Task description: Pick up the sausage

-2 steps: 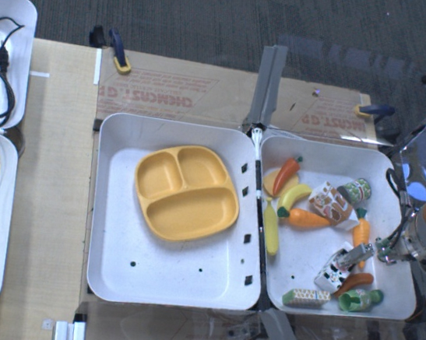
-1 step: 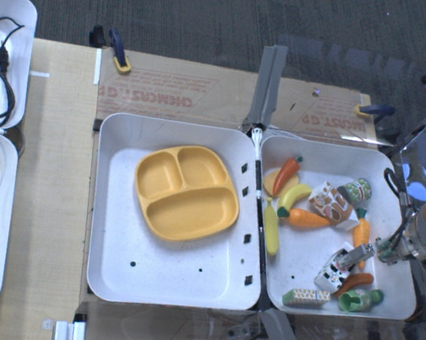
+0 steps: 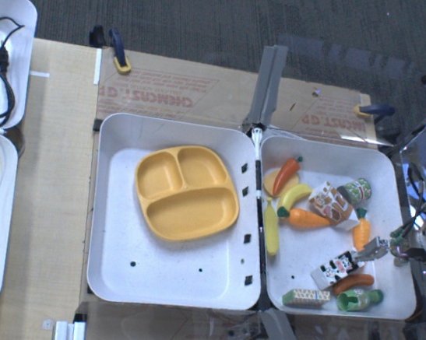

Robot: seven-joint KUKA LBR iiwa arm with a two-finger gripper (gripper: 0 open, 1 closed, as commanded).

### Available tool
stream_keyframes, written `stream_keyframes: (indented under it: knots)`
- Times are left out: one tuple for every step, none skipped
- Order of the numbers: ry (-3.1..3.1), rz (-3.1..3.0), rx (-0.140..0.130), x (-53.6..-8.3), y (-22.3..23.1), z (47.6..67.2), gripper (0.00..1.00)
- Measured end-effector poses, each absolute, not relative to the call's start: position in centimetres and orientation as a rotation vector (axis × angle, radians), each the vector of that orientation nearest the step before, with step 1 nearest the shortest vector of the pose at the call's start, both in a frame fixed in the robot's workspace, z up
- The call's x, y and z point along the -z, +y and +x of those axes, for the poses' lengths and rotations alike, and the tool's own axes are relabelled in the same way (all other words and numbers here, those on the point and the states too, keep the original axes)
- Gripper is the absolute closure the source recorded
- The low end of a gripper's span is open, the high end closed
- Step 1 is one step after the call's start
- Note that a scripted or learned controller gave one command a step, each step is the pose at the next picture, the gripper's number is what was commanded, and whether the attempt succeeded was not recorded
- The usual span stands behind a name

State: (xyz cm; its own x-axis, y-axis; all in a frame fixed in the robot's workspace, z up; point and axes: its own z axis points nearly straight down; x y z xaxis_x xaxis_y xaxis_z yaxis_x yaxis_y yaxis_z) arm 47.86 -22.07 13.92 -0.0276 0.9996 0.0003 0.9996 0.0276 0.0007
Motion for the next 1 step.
stream_keyframes:
  knots:
    - [2.251,2.196,0.003,-9.04,-10.38,47.7,0.0]
